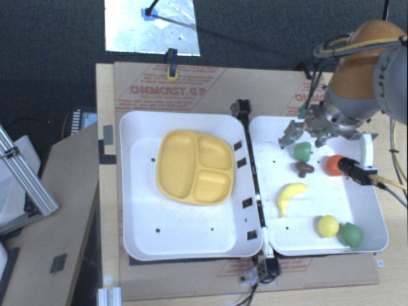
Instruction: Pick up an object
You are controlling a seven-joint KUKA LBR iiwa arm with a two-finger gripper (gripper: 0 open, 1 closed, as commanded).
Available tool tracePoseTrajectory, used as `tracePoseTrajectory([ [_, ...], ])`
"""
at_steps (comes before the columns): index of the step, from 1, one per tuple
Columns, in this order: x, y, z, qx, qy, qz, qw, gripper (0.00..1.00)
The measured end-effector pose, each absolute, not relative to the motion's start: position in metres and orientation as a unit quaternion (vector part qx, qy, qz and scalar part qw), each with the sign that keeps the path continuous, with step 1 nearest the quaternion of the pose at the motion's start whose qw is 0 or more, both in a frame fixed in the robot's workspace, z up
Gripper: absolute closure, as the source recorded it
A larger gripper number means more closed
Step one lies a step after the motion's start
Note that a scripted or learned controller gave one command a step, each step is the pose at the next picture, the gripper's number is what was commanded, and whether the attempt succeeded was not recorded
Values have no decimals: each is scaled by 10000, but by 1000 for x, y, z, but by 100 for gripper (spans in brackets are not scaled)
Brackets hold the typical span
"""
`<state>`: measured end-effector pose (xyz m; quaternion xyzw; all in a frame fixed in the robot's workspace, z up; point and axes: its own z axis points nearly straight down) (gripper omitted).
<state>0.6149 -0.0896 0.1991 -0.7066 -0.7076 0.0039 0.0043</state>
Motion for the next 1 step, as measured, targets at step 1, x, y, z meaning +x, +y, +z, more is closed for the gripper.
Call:
tracePoseTrajectory([
  [1, 618, -89, 207, -7059, -7083, -2, -4, 0],
])
